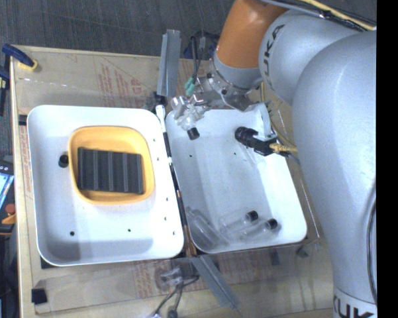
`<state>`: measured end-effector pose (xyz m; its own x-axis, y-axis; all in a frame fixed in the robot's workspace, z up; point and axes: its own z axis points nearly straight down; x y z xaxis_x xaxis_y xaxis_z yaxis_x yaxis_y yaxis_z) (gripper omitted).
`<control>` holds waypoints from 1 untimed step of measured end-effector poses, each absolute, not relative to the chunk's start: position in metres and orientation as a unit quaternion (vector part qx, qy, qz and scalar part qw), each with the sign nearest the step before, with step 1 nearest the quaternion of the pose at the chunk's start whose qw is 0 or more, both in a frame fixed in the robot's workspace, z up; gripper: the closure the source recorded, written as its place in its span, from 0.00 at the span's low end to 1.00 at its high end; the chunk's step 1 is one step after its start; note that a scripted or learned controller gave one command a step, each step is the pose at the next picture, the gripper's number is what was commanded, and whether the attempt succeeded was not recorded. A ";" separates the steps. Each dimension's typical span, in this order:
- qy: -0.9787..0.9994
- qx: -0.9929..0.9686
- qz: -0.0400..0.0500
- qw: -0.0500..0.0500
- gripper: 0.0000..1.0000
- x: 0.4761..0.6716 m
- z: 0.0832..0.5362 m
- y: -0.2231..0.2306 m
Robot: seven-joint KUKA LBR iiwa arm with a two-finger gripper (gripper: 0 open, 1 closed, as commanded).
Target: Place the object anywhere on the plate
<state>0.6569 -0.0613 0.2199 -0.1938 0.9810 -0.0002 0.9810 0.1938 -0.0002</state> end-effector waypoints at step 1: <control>0.841 0.541 -0.001 -0.002 1.00 0.627 0.191 -0.025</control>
